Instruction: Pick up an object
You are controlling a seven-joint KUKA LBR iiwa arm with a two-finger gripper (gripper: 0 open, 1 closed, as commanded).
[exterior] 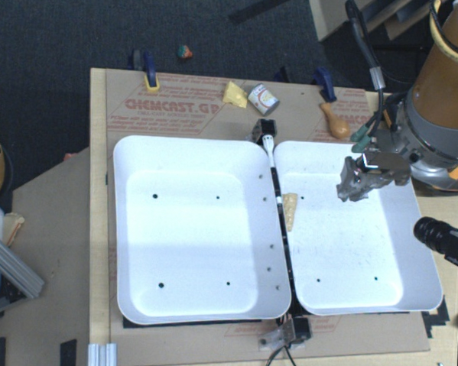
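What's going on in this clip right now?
A grey robot arm reaches in from the right, its gripper hanging over the upper part of the right bin. A small tan object lies by that bin's left wall, apart from the gripper. The left bin sits alongside. Nothing is visibly between the gripper's tips, so no pick has happened yet.
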